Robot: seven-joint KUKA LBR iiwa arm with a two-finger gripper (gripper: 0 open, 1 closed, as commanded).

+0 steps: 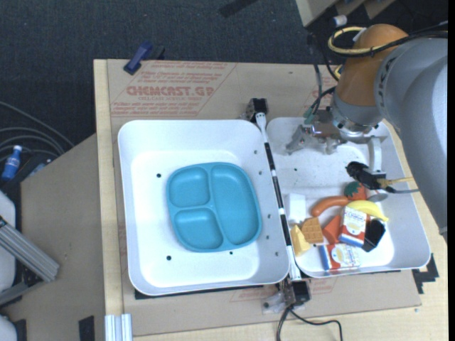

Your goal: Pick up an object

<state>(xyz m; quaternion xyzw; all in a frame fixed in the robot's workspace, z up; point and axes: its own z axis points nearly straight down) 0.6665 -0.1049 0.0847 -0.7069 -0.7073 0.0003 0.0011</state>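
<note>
A heap of small things fills the near part of the right bin (pixel 398 258): an orange sausage-shaped piece (pixel 328 204), a yellow banana (pixel 368 209), a red and white carton (pixel 353 225), a black block (pixel 375 234), a tan cracker (pixel 311 229) and a white packet with blue edging (pixel 343 257). My gripper (pixel 311 146) hovers over the bare far end of that bin, well clear of the heap. It is open with nothing between its fingers.
The left bin (pixel 142 155) holds a blue divided plate (pixel 212 206). A black-clipped divider (pixel 274 183) separates the two bins. The arm's grey body and orange band (pixel 366 69) reach in over the far right corner. A blue clip (pixel 137 58) lies on the cardboard behind the bins.
</note>
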